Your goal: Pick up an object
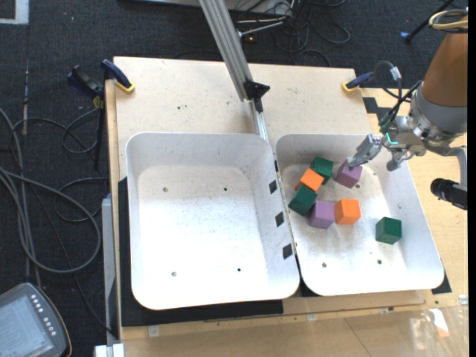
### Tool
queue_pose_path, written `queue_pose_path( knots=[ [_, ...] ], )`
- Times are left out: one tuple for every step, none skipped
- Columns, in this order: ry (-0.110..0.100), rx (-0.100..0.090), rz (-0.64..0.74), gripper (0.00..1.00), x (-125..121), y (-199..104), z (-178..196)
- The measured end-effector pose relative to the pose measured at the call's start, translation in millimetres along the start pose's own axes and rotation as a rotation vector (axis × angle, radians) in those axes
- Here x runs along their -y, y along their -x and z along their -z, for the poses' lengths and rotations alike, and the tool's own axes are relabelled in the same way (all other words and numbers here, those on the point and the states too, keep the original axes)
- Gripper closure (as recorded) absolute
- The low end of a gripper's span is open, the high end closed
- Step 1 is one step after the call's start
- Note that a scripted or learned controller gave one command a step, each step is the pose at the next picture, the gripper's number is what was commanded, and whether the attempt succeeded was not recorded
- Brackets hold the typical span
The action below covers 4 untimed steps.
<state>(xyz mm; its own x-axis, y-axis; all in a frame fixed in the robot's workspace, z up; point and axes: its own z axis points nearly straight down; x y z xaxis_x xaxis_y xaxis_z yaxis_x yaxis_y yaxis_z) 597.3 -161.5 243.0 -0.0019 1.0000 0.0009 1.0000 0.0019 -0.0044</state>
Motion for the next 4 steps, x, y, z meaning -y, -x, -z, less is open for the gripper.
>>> queue_pose_path(
  knots=[
    [0.004, 0.001, 0.001, 0.0, -1, 0, 3],
    [-0.002, 0.0, -0.002, 0.0, 1, -2, -62],
    [-0.001, 0.0, -0.003, 0.0, -5, 6, -116],
    [0.001, 0.001, -0.002, 0.0, -5, 5, -150]
  ],
)
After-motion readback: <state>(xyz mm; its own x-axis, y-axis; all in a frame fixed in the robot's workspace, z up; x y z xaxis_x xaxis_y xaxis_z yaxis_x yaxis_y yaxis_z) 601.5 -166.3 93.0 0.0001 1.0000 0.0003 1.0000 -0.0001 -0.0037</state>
